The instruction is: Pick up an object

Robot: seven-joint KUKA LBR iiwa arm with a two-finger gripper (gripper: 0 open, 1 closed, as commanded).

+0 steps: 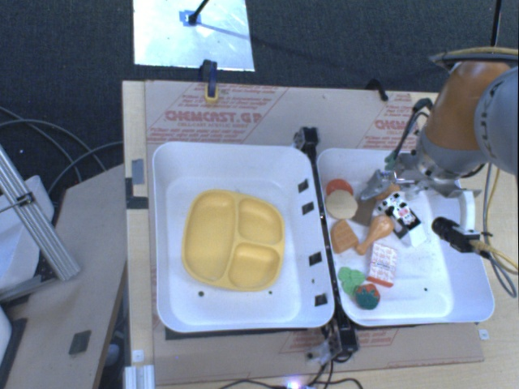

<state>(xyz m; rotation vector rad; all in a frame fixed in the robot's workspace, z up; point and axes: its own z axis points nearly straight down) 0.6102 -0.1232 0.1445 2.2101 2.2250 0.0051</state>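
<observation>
The hand (pixel 388 186) is set low among crowded toys; its grip cannot be told. The drumstick (pixel 375 232) could be bumped.

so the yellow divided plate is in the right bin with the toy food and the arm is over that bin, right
Not quite. The camera view shows the yellow divided plate alone in the left bin. The toy food lies in the right bin, and the arm is indeed over that bin, with the gripper down among the items.
</observation>
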